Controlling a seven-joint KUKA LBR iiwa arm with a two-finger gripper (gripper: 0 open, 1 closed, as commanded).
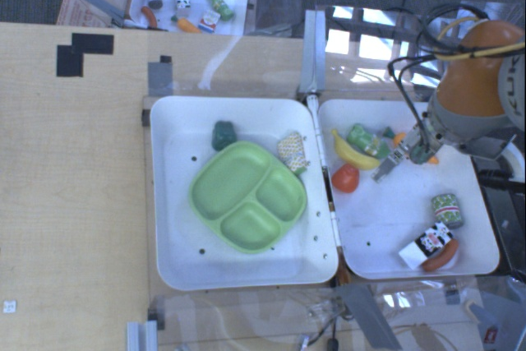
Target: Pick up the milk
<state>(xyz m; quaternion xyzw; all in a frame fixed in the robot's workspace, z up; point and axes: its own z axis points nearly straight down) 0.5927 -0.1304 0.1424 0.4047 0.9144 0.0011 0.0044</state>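
My two-finger gripper (388,167), its spread impossible to tell, hangs beside the yellow banana (355,153), well apart from the small cow-patterned milk carton (427,246).

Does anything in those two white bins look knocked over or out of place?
Mostly tidy. The milk carton lies on its side in the right bin, touching a sausage. In the left bin, the green divided plate sits askew.

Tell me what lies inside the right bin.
The right bin holds a banana, a tomato, a green packet, a can, the milk and a sausage. The gripper covers more.
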